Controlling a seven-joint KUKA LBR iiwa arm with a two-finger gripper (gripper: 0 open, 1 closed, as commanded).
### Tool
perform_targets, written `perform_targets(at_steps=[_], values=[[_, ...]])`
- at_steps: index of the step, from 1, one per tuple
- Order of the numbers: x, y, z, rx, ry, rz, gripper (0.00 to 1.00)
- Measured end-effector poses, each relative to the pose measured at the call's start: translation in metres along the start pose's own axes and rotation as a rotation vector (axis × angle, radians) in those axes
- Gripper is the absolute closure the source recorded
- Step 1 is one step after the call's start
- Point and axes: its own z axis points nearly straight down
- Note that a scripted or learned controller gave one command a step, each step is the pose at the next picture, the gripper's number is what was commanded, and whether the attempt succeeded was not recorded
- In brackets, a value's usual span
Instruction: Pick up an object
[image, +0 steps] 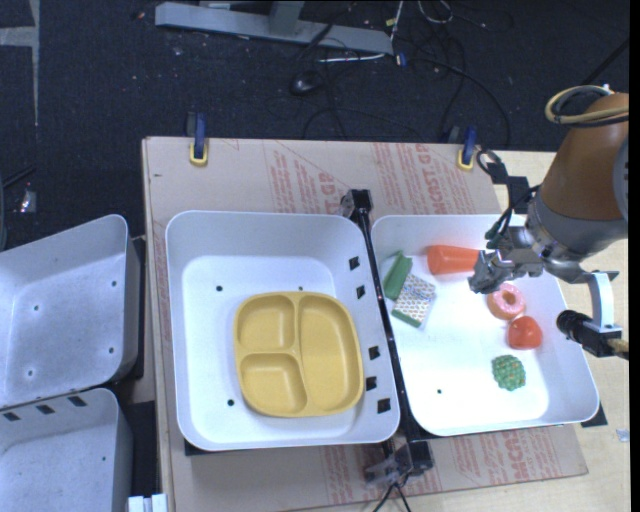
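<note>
The right bin (470, 405) holds an orange carrot (451, 259), a pink frosted donut (507, 300), a red tomato-like piece (524, 332), a green broccoli floret (509, 372), a green pickle-like piece (398, 275) and a small patterned packet (415, 297). My gripper (490, 276) hangs over the right bin between the carrot and the donut, just up and left of the donut. Nothing shows between its fingers.
A yellow divided plate (298, 354) lies in the left bin (200, 300). Black clips run along the ridge between the two bins. Two more white trays (60, 300) lie off the bench at the left. Cables cross the dark floor behind.
</note>
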Motion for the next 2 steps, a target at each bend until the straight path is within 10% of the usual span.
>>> perform_targets(at_steps=[1,2], values=[[-0.008,0.005,-0.061,-0.001,-0.001,0.000,1.00],[0.053,0.008,-0.062,0.006,0.004,-0.006,1.00]])
